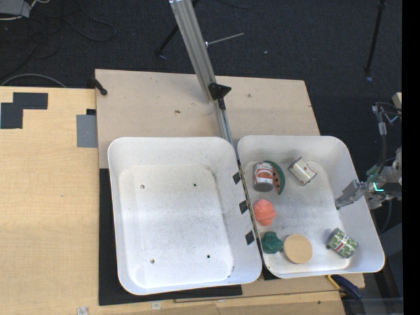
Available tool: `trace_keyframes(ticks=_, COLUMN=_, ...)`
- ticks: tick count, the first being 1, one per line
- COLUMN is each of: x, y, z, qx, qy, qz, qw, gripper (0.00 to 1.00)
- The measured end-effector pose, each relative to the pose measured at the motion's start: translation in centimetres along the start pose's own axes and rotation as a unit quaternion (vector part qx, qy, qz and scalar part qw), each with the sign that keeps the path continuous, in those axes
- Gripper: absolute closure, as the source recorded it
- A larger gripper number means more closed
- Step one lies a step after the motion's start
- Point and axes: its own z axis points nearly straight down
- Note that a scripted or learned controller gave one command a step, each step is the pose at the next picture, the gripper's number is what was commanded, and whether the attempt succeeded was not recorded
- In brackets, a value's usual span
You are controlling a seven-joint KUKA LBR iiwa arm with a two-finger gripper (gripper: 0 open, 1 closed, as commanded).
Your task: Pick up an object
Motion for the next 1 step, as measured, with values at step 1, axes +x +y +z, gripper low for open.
trace_keyframes(ticks=1, x=-0.03, y=0.05, z=-0.12, qx=-0.002, qy=0.0, qz=0.001, qw=1.0, gripper=0.0)
